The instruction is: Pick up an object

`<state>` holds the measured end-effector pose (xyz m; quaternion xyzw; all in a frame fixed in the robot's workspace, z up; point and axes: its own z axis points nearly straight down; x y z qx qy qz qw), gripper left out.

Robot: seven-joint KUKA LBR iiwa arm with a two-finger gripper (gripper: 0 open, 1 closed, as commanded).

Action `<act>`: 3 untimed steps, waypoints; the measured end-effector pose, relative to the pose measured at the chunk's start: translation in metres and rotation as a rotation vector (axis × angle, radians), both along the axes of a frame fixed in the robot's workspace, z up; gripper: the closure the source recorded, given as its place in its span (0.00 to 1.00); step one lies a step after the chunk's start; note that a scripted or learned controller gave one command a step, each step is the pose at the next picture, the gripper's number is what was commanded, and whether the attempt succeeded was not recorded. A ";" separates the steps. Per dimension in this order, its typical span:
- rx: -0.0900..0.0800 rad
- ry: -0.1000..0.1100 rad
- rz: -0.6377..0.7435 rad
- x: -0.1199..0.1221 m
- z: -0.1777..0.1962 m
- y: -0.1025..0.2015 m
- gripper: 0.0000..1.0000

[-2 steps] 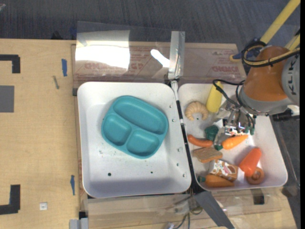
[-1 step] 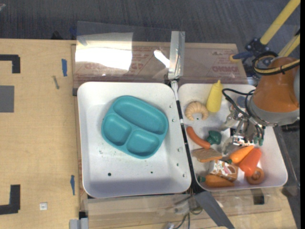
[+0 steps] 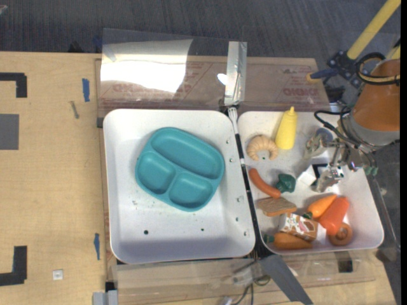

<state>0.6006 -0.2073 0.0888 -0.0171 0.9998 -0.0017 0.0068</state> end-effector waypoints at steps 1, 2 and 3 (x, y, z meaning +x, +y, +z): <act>0.002 0.005 0.196 0.065 -0.001 0.047 0.00; 0.010 0.006 0.369 0.010 0.010 -0.008 0.00; 0.000 0.000 0.517 -0.032 0.002 0.087 0.00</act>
